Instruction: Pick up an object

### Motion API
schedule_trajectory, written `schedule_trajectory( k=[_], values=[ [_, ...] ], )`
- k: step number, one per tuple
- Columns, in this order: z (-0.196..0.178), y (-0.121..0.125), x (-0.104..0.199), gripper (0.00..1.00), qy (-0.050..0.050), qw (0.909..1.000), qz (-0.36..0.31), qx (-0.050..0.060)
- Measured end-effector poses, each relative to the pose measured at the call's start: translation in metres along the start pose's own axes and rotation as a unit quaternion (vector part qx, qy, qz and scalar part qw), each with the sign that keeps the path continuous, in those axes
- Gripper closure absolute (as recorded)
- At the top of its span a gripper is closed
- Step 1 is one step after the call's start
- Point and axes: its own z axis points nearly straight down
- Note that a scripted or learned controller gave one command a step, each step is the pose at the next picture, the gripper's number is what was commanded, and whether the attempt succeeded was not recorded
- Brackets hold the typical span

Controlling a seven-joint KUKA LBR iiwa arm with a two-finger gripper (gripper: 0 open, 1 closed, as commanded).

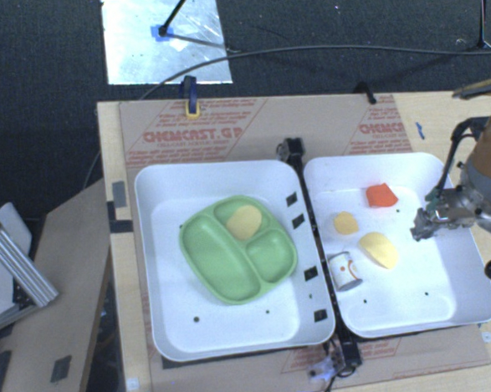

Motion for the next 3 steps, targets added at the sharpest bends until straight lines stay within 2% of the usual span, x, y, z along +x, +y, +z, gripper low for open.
schedule_trajectory(
  k=[3],
  values=[
    [-0.021,0.071,0.163,1.00,0.002,1.0000,-0.003,0.001]
  ],
)
